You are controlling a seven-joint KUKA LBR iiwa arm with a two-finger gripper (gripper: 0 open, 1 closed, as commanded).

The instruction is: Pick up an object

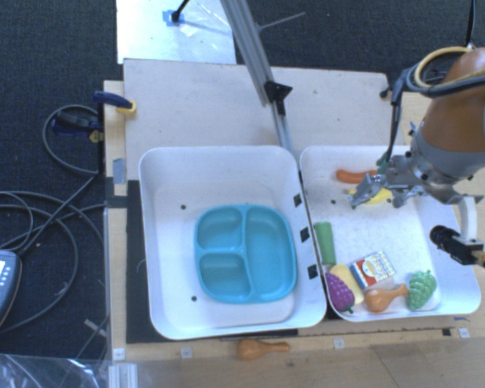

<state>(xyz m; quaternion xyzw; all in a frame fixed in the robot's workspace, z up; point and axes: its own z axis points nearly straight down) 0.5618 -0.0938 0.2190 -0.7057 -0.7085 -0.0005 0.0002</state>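
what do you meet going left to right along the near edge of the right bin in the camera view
purple grapes → small box → orange drumstick → green grapes

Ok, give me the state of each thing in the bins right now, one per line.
Gripper: low over the right bin's far end, above a yellow item.
Blue plate: flat in the left bin.
Carrot: lying at the far end, right bin.
Green stick: lying along the right bin's left wall.
Purple grapes: lying at the near wall.
Small box: lying flat.
Drumstick: lying down.
Green grapes: near corner.
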